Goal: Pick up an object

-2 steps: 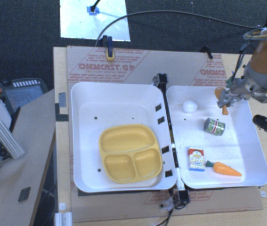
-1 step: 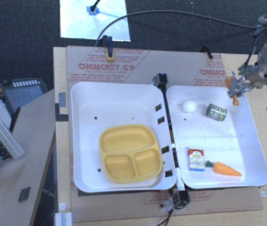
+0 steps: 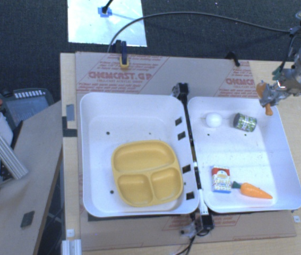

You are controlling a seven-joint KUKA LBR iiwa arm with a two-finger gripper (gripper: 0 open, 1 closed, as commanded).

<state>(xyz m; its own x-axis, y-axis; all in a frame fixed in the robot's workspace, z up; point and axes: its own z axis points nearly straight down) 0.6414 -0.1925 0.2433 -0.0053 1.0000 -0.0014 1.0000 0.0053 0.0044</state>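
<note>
The grey arm's end effector [image 3: 269, 95] sits at the upper right, over the far right corner of the right-hand shallow white bin [image 3: 288, 158]. A small orange piece shows at its tip, but it is too small and blurred to name, and whether the end effector stands apart or together cannot be told from this slanted view.

Inside the right bin lie four things. A small white ball [image 3: 213, 120] rests near the far wall, and just beside it to the right lies a small green-labelled can [image 3: 244, 122], tipped on its side. Towards the near wall a small red-and-white printed carton [image 3: 221, 179] lies flat, with an orange plastic carrot [image 3: 255, 191] just to its right (its green end points at the carton). All four rest on the bin floor, well apart from the end effector.

The left-hand shallow white bin [image 3: 94, 142] holds a yellow three-compartment plastic tray [image 3: 147, 172], lying flat towards the near right part. Both bins sit on a brown printed cardboard sheet [image 3: 155, 70] on the tabletop.
</note>
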